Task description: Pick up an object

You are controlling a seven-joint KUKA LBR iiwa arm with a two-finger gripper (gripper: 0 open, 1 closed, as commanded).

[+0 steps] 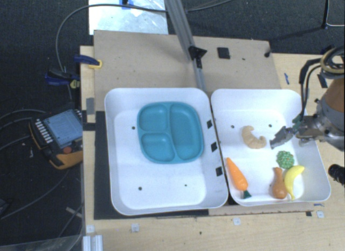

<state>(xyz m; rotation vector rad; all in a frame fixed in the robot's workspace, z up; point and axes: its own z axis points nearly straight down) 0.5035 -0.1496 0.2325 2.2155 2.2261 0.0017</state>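
The right bin (253, 101) holds a tan croissant (253, 137), an orange carrot (237, 175), a green broccoli (285, 159), a yellow banana (294, 178) and a brown drumstick (278, 185). My gripper (281, 136) hangs over the bin's right side, just right of the croissant and just above the broccoli. I see nothing held in it.
The left bin (121, 136) holds a blue divided plate (171, 132). A grey pole (180, 20) slants across the back of the bench. Clamps (86, 61) and a small device (60, 131) lie off the bench to the left.
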